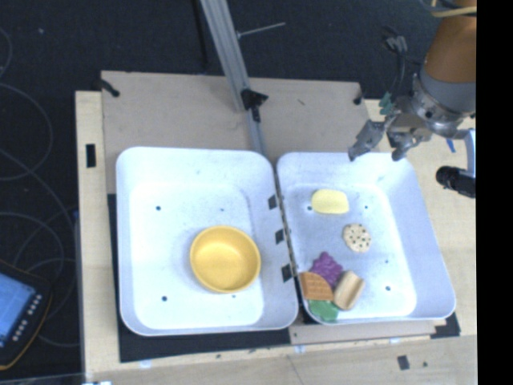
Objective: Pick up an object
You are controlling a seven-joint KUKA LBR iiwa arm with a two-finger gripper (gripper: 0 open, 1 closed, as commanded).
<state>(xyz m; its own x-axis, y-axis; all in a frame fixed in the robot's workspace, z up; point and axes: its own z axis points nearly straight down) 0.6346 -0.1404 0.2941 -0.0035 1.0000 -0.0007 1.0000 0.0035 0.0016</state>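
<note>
Camera view: your gripper (375, 150) hangs over the right bin's (417, 215) far rim, fingers spread, holding nothing.
You see a yellow bowl (225, 258) in the left bin (144, 215); the right holds a yellow piece (329, 201), cookie (357, 237), purple grapes (325, 265) and bread (349, 289).

In the right bin (401, 207) lie a pale yellow lemon-like piece (329, 201), a round speckled cookie (357, 237), purple grapes (325, 265), a tan bread roll (348, 289), a waffle-like wedge (316, 286) and something green (324, 312), perhaps a leaf. A yellow bowl (225, 258) sits upright in the left bin (160, 183).
</note>
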